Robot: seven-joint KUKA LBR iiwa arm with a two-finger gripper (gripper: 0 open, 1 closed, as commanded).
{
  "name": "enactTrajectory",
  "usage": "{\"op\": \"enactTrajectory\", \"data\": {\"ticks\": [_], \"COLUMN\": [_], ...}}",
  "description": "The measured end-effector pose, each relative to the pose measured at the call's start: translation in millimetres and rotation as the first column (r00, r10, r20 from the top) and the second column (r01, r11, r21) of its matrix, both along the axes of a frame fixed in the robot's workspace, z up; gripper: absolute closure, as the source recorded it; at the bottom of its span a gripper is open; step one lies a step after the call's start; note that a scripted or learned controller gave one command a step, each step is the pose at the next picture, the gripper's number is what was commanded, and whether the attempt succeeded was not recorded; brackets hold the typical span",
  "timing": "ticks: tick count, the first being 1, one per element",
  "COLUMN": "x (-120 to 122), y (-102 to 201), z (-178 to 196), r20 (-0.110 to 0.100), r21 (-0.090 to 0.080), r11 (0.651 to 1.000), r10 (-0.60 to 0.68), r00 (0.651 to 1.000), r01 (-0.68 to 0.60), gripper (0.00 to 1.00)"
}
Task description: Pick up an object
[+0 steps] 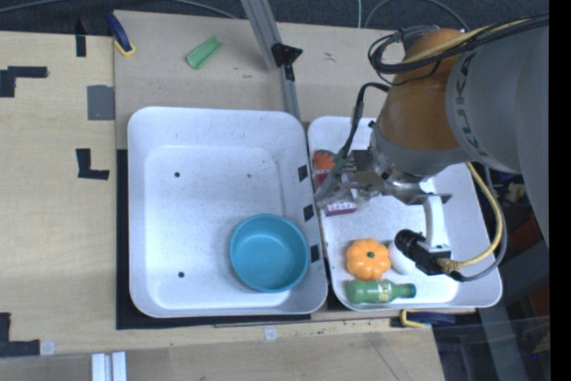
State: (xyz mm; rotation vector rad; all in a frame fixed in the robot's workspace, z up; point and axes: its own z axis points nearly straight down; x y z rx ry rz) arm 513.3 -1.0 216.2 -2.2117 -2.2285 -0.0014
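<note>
So the gripper (343, 183) is down at the left edge of the right bin (471, 192), right over a small red-and-white thing (340, 208), with an orange-red bit (322, 161) just beside it. Honestly can't tell how the gripper stands or whether it's got anything, since the arm's bulk covers it. The easy targets, a little pumpkin (368, 259) and a green bottle (379, 291), sit near the bin's front wall. Risk as I see it: working this tight against the divider, it could clip the wall or just nudge the piece away. The blue bowl (268, 252) sits in the left bin (161, 138).
</note>
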Motion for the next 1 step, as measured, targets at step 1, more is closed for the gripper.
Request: {"op": "enactTrajectory", "data": {"ticks": [1], "x": [0.6], "y": [55.0], "z": [14.3], "r20": [-0.001], "r21": [0.000], "r11": [1.000], "r10": [0.000], "r00": [1.000], "r01": [0.000], "gripper": [1.00]}}
